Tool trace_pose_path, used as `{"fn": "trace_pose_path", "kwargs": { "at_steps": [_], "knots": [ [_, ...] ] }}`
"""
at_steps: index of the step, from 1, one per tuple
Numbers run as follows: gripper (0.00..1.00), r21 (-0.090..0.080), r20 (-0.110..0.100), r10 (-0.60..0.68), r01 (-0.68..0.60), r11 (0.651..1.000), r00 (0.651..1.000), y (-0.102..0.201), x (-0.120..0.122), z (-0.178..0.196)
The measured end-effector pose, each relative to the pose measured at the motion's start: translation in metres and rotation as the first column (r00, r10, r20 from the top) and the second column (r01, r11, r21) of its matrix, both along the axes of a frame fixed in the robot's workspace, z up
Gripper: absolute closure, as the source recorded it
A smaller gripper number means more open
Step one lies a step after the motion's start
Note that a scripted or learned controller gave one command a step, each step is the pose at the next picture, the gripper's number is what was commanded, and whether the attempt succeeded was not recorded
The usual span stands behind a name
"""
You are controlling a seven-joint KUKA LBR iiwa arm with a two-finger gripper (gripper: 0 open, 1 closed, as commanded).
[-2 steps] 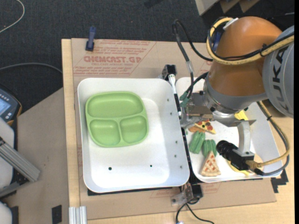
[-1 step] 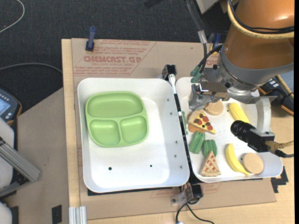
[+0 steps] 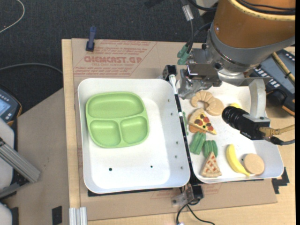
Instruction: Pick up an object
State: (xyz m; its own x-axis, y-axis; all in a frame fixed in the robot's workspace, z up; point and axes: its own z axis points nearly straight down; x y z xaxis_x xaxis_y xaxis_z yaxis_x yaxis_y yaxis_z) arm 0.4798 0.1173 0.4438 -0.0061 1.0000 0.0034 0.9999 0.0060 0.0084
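Observation:
My gripper (image 3: 194, 89) hangs low over the far left corner of the right bin (image 3: 274, 165), just above a tan croissant (image 3: 202, 97). A round beige cookie (image 3: 215, 107) lies against the croissant. Below them are a pizza slice (image 3: 201, 122), green beans (image 3: 202, 144), a second pizza slice (image 3: 211, 165), a yellow banana (image 3: 234, 159) and a round tan biscuit (image 3: 254, 163). The arm's grey and orange body covers the bin's far side.
The left bin (image 3: 159, 168) holds a green three-compartment plate (image 3: 117, 118) in its far left part. The bins' shared wall (image 3: 182, 125) runs just left of the gripper. Brown cardboard (image 3: 117, 55) lies under both bins.

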Motion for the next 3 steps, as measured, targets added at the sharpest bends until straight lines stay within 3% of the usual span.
{"fn": "trace_pose_path", "kwargs": {
  "at_steps": [1, 2, 3],
  "knots": [
    [1.00, -0.005, -0.012, -0.012, 0.012, 1.000, 1.000, -0.055, -0.001, -0.024],
    [1.00, -0.004, -0.007, -0.006, 0.006, 1.000, 1.000, -0.052, 0.000, -0.013],
    [1.00, -0.004, -0.015, -0.003, 0.002, 1.000, 1.000, -0.017, -0.001, -0.062]
  ]
}}
